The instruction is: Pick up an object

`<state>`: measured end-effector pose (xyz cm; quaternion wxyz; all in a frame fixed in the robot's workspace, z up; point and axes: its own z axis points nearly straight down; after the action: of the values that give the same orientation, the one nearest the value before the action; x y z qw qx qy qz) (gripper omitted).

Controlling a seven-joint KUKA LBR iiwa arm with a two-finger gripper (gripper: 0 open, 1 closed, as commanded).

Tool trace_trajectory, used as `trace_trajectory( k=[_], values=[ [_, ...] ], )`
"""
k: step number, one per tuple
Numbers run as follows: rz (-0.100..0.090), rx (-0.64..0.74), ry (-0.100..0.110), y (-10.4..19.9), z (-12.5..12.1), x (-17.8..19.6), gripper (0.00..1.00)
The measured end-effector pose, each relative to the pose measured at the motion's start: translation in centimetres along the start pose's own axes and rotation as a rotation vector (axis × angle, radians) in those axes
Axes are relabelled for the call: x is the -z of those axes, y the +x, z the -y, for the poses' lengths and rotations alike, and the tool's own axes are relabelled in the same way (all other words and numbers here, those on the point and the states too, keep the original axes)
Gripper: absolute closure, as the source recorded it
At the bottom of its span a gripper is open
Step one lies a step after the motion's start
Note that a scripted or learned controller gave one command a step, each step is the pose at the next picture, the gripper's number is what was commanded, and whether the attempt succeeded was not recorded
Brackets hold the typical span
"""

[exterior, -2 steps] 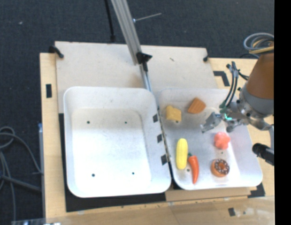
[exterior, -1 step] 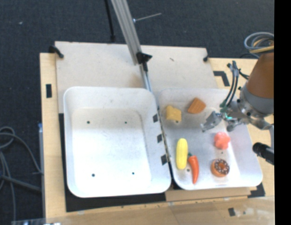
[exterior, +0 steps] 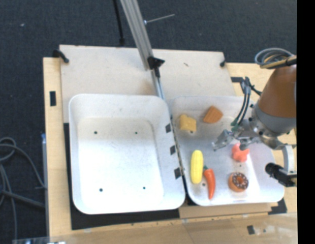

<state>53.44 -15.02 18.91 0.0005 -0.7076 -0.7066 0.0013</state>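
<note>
The grey arm with its orange band reaches in from the right and the hand [exterior: 229, 139] hangs low over the right-hand shallow white bin [exterior: 218, 200], just beside a small pink-orange toy piece [exterior: 240, 153]. Whether the hand is released or clenched, I cannot tell; the metal parts blur together at the wrist and nothing is seen gripped there.

Candidates lie close around: the pink-orange piece nearest, a round brown frosted doughnut [exterior: 238, 181] below it, a yellow corn cob [exterior: 196, 166] and a slim red-orange chilli pepper [exterior: 210, 182] lying side by side toward the bin's left, a pale yellow cheese block [exterior: 187, 123] and an orange wedge [exterior: 213, 115] up top.

The risks, as I judge them: the hand looks offset to the left of the pink piece, so a straight descent could nudge it aside rather than straddle it. It's small and lumpy, likely to squirt out. The left-hand white bin [exterior: 122, 151] sits well apart, no trouble there.
</note>
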Motion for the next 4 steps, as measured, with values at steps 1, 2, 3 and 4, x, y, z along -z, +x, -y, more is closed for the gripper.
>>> trace_trajectory(
  k=[1, 2, 3, 4],
  values=[
    [0.000, 0.000, 0.000, -0.6, 0.4, -4.4, 0.00],
    [0.000, 0.000, -0.001, -0.7, 0.4, -9.0, 0.00],
    [0.001, -0.008, -0.008, -0.8, 0.2, -7.7, 1.00],
    [0.001, -0.003, -0.009, -0.5, 0.9, -2.7, 1.00]
  ],
)
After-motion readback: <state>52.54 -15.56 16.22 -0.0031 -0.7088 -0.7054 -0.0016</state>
